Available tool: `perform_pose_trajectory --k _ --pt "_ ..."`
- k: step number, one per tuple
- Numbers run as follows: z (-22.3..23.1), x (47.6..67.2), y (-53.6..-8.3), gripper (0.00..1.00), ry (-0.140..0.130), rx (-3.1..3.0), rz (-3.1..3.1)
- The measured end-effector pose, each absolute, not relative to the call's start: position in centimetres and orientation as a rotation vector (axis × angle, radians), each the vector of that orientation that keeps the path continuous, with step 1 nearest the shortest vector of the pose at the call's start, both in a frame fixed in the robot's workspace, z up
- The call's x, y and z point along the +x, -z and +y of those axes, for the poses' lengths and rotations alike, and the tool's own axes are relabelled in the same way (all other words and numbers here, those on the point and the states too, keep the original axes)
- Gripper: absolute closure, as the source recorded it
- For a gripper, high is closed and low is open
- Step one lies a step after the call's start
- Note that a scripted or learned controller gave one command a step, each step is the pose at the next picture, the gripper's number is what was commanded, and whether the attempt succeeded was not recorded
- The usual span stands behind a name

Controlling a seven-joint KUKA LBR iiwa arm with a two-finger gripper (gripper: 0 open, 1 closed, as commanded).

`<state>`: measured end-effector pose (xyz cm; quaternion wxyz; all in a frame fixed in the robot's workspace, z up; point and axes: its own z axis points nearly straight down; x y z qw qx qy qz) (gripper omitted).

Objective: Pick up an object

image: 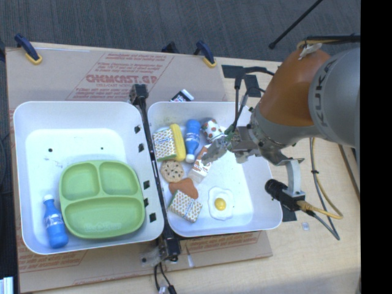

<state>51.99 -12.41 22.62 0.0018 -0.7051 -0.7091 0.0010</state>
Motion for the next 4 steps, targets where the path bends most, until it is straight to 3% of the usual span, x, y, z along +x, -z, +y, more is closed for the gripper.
perform_pose_trajectory --k 1,2,3,4 --pt "-11.5 57.7 -11.2 0.0 0.02 -2.227 -2.248" --pt "-11.8 57.8 -12.4 1.0 0.016 -2.23 -2.252" --pt "-8.6 50.2 -19.6 1.0 -0.004 -2.21 -2.228" --pt "-13.8 51.9 -19.7 1.0 -0.002 -2.216 -2.225"
